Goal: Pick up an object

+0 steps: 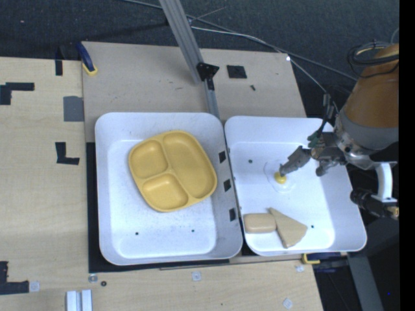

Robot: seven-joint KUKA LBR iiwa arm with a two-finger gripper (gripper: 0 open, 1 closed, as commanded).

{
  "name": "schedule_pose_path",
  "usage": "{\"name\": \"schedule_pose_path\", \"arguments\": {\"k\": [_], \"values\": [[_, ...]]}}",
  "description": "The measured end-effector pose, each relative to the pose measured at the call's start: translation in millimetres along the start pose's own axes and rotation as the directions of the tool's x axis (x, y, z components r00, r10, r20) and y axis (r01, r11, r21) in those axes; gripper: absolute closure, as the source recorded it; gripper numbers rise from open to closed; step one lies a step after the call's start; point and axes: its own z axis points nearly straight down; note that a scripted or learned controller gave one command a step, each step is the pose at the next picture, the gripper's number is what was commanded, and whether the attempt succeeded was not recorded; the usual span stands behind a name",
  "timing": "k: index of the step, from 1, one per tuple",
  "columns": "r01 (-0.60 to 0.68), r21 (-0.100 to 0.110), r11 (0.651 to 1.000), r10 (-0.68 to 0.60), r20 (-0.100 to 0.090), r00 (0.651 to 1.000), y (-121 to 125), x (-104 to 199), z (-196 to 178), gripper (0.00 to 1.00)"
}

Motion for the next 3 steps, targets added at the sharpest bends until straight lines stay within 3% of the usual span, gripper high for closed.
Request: {"name": "schedule_pose_path", "arguments": {"k": [2,3], "values": [[0.001,0.001,1.000,-0.001,0.000,1.000,4,-6,93,0.00],[0.002,-0.002,1.000,-0.002,-0.001,1.000,4,-5,80,1.00]]}}
